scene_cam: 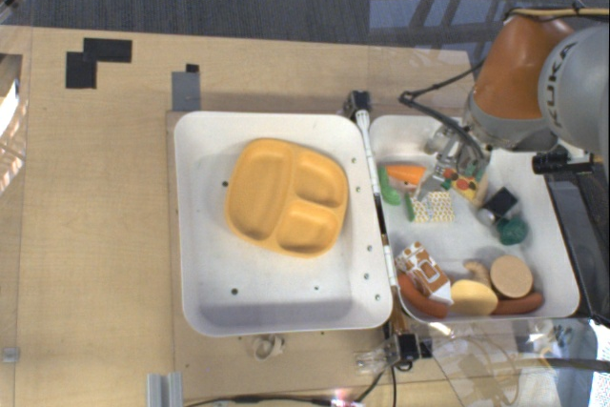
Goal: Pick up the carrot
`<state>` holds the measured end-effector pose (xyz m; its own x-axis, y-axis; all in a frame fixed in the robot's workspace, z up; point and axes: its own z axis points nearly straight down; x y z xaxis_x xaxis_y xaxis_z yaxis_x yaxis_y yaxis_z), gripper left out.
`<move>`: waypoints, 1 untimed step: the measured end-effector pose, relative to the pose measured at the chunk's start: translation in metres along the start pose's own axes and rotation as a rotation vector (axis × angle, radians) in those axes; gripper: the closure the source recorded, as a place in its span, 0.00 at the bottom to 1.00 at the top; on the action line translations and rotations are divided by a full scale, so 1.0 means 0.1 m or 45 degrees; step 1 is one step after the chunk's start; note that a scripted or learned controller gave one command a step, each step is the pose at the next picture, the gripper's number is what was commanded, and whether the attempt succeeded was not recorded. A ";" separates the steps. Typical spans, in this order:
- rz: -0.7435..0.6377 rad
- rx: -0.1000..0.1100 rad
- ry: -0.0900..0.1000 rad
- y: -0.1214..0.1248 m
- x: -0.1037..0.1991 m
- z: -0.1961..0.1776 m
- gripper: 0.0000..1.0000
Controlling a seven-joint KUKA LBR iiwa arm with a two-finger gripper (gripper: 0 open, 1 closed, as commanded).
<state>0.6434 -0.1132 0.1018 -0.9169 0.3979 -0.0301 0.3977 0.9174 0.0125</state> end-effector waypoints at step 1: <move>0.432 0.006 -0.003 0.31 0.03 0.02 0.00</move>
<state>0.6536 -0.0834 0.0996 -0.7320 0.6808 -0.0274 0.6806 0.7325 0.0179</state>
